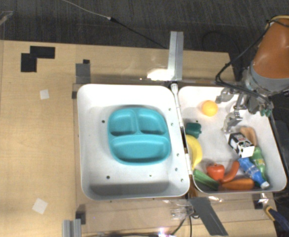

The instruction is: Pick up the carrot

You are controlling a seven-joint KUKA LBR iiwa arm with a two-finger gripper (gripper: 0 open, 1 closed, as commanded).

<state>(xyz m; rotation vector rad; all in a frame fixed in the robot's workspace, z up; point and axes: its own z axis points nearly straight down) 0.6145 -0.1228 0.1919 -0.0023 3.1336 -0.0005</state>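
The carrot looks like the pale orange piece with a green leafy end, lying along the right bin's right wall. A black and white object partly covers it. My gripper hangs over the right bin's upper middle, just up and left of the carrot, with nothing seen in it. The grey arm with its orange band reaches in from the upper right.
The right bin also holds a yellow lemon, a green piece, a banana, a tomato, two orange-red long pieces and a blue bottle. A teal divided plate lies in the left bin.
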